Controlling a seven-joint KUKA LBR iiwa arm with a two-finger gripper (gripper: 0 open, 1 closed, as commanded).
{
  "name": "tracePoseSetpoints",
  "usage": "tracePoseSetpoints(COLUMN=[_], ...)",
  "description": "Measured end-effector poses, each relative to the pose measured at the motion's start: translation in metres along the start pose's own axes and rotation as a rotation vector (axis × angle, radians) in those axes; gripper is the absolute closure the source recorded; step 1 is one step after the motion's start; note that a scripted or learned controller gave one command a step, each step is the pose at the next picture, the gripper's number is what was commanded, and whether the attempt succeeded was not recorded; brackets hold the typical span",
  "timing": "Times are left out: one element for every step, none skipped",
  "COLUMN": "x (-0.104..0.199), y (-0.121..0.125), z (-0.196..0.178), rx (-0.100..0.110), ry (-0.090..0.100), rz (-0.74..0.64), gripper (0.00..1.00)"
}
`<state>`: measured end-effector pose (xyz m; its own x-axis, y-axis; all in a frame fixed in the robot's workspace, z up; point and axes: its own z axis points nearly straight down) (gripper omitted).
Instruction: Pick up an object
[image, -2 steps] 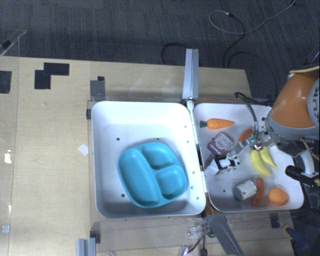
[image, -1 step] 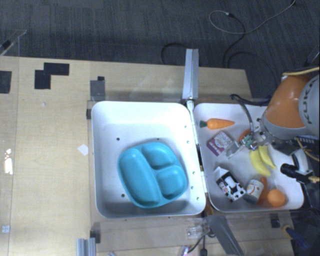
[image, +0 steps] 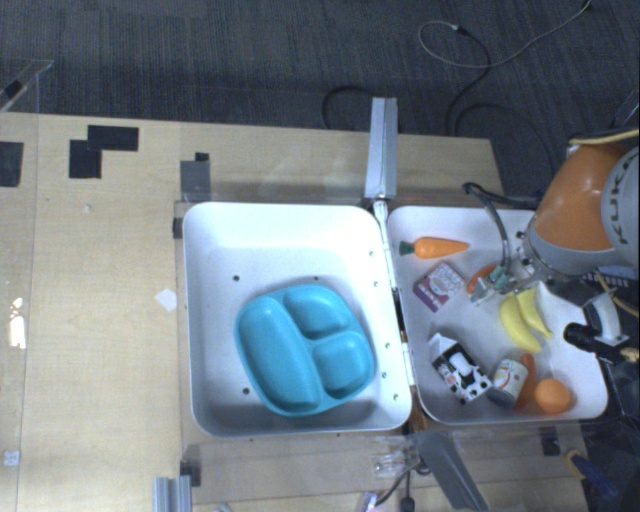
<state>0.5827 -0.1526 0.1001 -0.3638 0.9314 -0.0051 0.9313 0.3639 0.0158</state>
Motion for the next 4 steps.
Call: tracePoseSetpoints(x=[0.032,0.032,0.033,-0.001], y=[0.001,0.001,0.01,0.07], z=[-0.12,-0.12,-0.003,0.005], rx=[0.014,0.014,0.0,-0.004], ry=[0.001,0.001,-0.003,-0.003], rz=[0.34,0.339,0.332,0.352], gripper=[1.0,0.0,0.0,0.0])
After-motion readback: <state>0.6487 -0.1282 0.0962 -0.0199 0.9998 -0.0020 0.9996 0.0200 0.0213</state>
